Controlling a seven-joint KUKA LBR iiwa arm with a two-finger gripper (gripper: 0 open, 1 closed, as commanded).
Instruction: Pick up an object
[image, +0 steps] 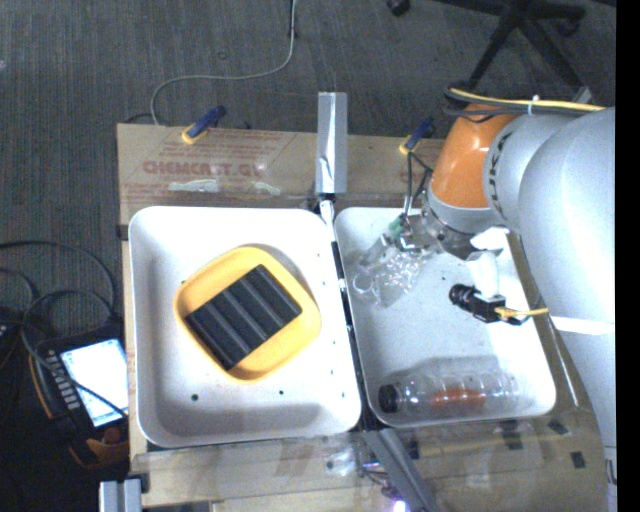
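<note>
The hand (408, 232) hangs low over the clear plastic cup (385, 268) in the right bin (540, 400), apparently lined up to grab it, its grip unreadable.

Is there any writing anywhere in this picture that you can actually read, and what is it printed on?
"CHEMCRAFT..." or similar, faded red letters on the cardboard sheet behind the left bin; too blurred to be sure.
Lit tablet screen on the floor: too small to read.
No label is legible on the plastic bottle.

Yellow dish (249, 312) in left bin (160, 400) — bottle (450, 393) in right bin (540, 395).
</note>
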